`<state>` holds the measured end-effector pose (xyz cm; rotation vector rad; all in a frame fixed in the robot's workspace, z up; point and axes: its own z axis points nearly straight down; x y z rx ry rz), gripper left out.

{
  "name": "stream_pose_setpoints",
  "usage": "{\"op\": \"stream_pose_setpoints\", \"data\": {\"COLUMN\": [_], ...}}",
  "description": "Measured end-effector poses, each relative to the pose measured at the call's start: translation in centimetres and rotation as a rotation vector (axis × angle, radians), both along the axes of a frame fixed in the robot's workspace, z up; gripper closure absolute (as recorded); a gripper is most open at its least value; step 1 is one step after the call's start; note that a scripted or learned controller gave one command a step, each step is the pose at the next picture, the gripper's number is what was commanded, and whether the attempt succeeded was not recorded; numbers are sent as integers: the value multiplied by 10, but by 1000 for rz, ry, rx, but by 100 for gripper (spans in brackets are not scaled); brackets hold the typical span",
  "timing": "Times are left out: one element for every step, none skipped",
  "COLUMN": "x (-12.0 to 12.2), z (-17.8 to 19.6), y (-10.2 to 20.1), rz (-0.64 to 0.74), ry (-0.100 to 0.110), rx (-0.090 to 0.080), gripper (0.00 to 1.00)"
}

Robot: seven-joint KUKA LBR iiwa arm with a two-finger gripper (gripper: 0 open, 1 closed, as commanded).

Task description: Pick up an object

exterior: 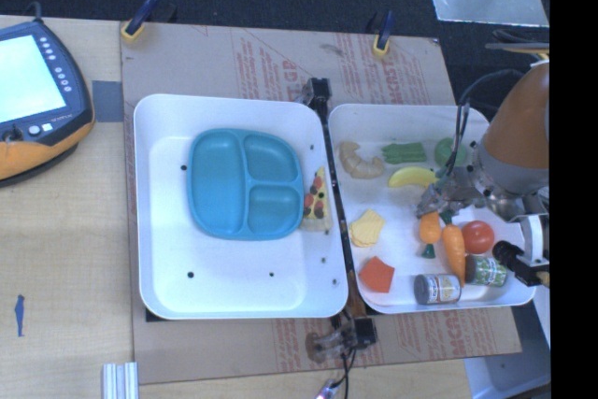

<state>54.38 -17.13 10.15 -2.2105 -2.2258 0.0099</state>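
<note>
Tool (439, 201) is seen low in the right bin (374, 121), among the toy food, reached in from the right under the orange band of the arm (519, 126). Whether it is spread or closed cannot be told: dark metal parts are bunched together and blurred. Nothing is seen clamped in it. It is placed just above a small orange piece (429, 228), touching or nearly so; which cannot be told.

Close by are noted a carrot (453, 249), a red tomato (477, 235), a yellow banana (411, 176) and a green piece (404, 152). A tin can (436, 289) is laid on its side near the bin's lower edge. A blue divided plate (247, 183) is held in the left bin (159, 201).
</note>
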Motion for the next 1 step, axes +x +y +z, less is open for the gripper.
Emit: {"op": "stream_pose_setpoints", "data": {"x": [-25], "z": [93], "y": [43], "rz": [-3], "ry": [-5], "rx": [2], "gripper": [100]}}
